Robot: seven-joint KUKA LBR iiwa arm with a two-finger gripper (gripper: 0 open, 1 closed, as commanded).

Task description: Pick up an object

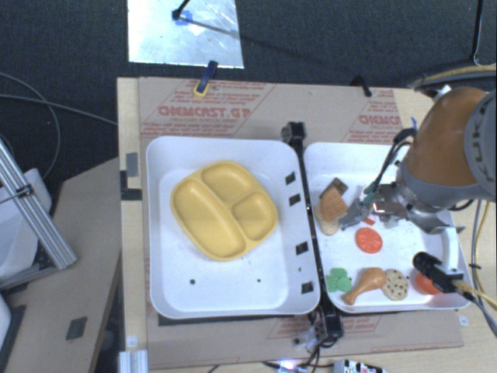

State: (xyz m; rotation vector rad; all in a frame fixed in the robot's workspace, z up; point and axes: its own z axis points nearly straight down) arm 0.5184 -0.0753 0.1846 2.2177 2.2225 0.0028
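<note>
My gripper (362,211) hangs low over the right bin (443,298), reaching in from the right. Its tip is just right of a brown bread slice (332,201) and just above a red tomato slice (369,241). Nothing shows as held in it. Along the bin's front lie a green leafy piece (338,278), a chicken drumstick (365,284) and a chocolate-chip cookie (395,284). A red-orange piece (424,284) sits at the front right, partly hidden by the robot's own parts.
The left bin (178,294) holds a yellow three-compartment plate (224,208). A black divider with clips (305,216) runs between the bins. The arm's grey and orange body (450,146) covers the right bin's far right part.
</note>
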